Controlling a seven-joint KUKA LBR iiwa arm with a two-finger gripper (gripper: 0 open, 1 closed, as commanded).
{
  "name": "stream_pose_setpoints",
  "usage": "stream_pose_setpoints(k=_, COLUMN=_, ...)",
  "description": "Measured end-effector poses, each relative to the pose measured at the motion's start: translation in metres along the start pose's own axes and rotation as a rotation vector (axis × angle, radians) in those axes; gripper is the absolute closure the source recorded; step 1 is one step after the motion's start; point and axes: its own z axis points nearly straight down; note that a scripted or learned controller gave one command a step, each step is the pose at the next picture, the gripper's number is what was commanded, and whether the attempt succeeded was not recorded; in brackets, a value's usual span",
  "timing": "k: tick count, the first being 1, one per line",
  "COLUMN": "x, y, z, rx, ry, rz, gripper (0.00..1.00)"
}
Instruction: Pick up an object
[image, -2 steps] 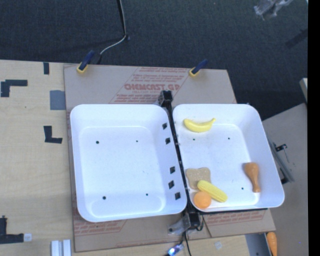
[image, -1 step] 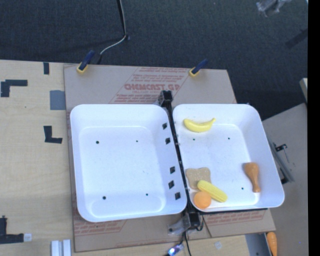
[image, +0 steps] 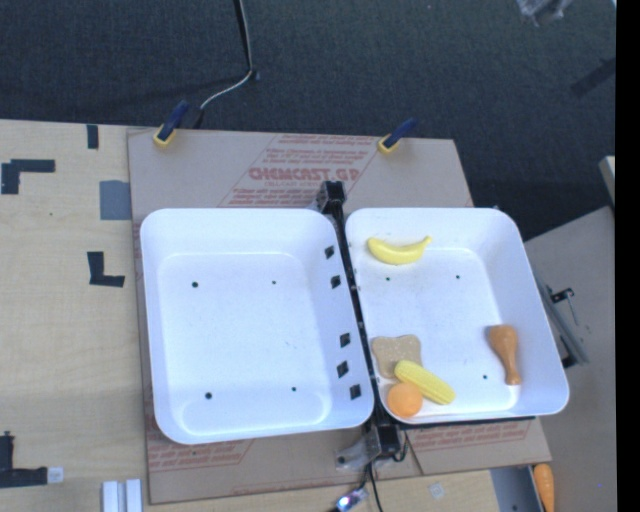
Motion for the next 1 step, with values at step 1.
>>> stream_pose_setpoints(k=1, x=0.0003, y=0.0008, z=-0.0099, rx=-0.006, ry=-0.002, rz=-0.001, gripper=1.0)
